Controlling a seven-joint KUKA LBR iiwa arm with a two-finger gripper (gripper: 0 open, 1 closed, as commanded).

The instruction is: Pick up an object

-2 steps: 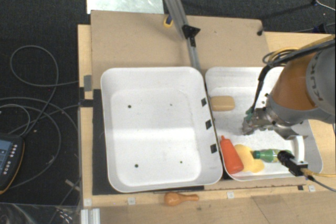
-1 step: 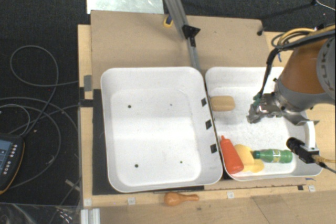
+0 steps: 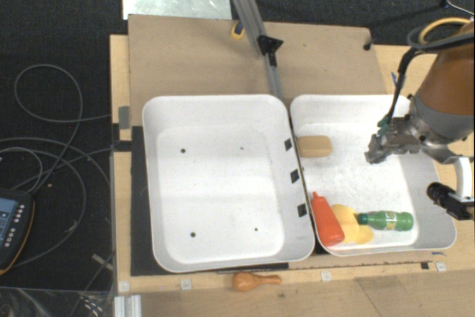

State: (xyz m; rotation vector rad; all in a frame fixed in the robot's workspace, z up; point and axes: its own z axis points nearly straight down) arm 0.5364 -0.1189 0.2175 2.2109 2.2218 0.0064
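The grey arm with the orange band (image 3: 449, 85) enters from the right of the camera view and ends over the right-hand shallow white bin (image 3: 349, 111). Its dark two-finger claw (image 3: 375, 152) sits above the upper right part of that bin's floor, over bare white surface. The state of the claw cannot be determined from this angle: the tip reads as one dark mass. No object is seen at the tip.

Contents of the right-hand bin, as observed:
- A tan rectangular block, sponge-like in look (image 3: 315, 146), lies at the bin's left wall, upper half, well apart from the claw.
- A red-orange bottle-shaped item with a narrow neck (image 3: 327, 220) lies along the lower left wall, neck pointing up the frame.
- A yellow rounded item (image 3: 351, 223) lies just beside the red-orange one, on its right, touching or nearly so.
- A small green bottle with a pale label (image 3: 386, 220) lies on its side at the lower edge, its left end against the yellow item.

All four objects rest on the bin floor; the three lower ones form a cluster well below the claw.

The left-hand shallow white bin (image 3: 223, 111) shows a few small dark specks on its floor.

On the brown bench (image 3: 193, 56), outside the bins, a small orange pear-shaped object (image 3: 254, 280) lies in front of the left bin's near edge. A grey metal pole (image 3: 249, 7) slants across the bench top towards the gap between the two bins.
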